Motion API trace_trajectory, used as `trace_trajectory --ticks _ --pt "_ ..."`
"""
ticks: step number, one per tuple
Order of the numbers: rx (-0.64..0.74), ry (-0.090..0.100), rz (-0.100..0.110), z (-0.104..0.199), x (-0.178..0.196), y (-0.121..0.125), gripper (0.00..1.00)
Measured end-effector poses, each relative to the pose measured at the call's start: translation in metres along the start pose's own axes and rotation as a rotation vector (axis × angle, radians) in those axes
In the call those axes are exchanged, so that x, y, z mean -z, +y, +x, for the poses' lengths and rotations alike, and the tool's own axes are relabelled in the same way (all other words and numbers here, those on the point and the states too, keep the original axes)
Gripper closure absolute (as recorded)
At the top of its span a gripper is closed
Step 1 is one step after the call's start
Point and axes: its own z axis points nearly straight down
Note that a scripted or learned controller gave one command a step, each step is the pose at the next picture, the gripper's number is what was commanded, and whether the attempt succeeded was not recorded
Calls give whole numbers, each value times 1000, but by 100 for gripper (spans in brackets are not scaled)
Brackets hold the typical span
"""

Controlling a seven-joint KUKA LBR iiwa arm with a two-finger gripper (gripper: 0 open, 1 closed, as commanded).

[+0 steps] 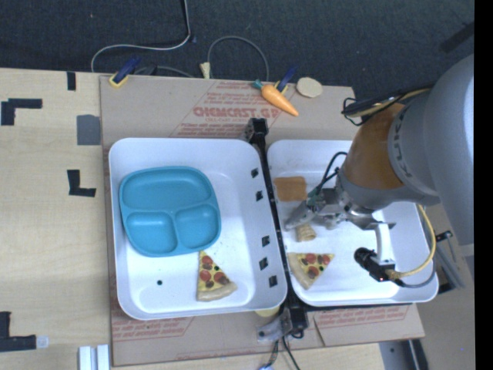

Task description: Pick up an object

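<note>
My gripper [302,220] hangs low over the left half of the right bin [400,291], at the end of the grey arm with its orange band [375,156]. A small tan cracker piece [306,233] lies right under its tip; whether they touch is unclear. A brown toast square [291,188] sits just above the gripper, and a pizza slice [310,267] lies below it on the bin floor. The arm hides much of the bin's right side.
The left bin [123,284] holds a blue divided plate [169,210] and a second pizza slice [212,277]. On the cardboard behind the bins lie a toy carrot [279,99] and a tan disc [310,88]. A black divider [266,206] runs between the bins.
</note>
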Motion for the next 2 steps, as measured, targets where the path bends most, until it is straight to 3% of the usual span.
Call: trace_trajectory --ticks 1,2 --pt "2 -2 -4 0 15 2 100" --pt "12 5 -5 68 108 -6 100"
